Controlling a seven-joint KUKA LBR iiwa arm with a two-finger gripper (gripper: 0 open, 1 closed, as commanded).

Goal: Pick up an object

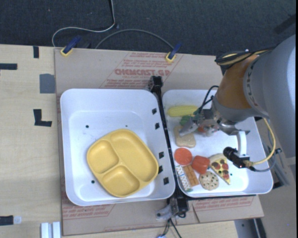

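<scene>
The right bin (pixel 256 185) holds several toy foods. A yellow corn-like piece (pixel 181 111) lies at its top left, with a small green piece (pixel 186 118) just below it. Lower down are a beige bread-like piece (pixel 185 141), a red round slice (pixel 183 156), a red chunk (pixel 200 163), a pizza slice (pixel 221 167), a cookie (pixel 208 181) and a striped strip (pixel 188 175). My gripper (pixel 191 127) is low in this bin, between the green piece and the beige piece. Its own body hides what lies directly beneath it.
The left bin (pixel 79 108) holds a yellow divided plate (pixel 121 161). A black divider (pixel 161 128) runs between the bins. The grey arm with its orange band (pixel 236 86) crosses the right bin's upper right. A black cable (pixel 238 157) hangs over the bin's right side.
</scene>
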